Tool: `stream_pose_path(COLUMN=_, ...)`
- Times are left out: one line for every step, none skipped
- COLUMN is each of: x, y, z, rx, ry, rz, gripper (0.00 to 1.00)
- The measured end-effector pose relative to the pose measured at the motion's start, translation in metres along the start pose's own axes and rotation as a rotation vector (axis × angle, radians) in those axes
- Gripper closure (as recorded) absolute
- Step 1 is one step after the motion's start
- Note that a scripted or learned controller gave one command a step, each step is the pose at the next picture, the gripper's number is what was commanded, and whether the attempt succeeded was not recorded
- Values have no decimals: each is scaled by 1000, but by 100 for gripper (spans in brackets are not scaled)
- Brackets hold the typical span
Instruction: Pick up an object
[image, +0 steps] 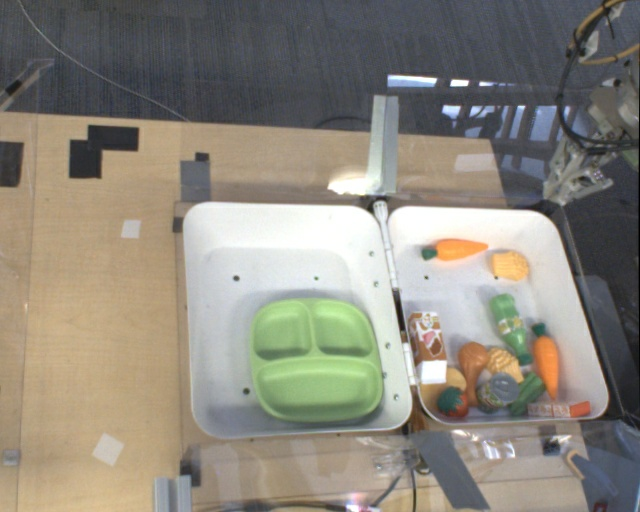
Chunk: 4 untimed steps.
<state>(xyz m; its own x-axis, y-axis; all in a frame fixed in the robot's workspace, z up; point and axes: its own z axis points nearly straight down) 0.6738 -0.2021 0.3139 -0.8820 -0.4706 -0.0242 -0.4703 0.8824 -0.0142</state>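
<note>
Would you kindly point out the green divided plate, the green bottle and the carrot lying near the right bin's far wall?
green divided plate (317, 358), camera view, centre ridge
green bottle (509, 324), camera view, label
carrot (460, 249), camera view, orange body

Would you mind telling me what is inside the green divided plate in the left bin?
The green divided plate shows three bare compartments with nothing in them. It rests in the left bin; the bin floor beneath the plate is covered.

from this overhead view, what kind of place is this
Probably a robot test bench in a lab: two white bins, the left bin holding a green divided plate, the right bin toy food such as a carrot, with loose cables nearby.
</note>
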Motion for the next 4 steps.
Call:
stream_pose_path(x=-3, y=0, z=-15, rx=6, ry=-12, rz=1, gripper=100)
stream_pose_path(x=-6, y=0, z=-29, rx=13, ry=-24, rz=1, gripper=100)
stream_pose_path(x=26, y=11, z=25, rx=-11, ry=16, rz=-95, gripper=100)
stream_pose_path(x=12, y=5, z=31, rx=-9, ry=12, rz=-287, gripper=100)
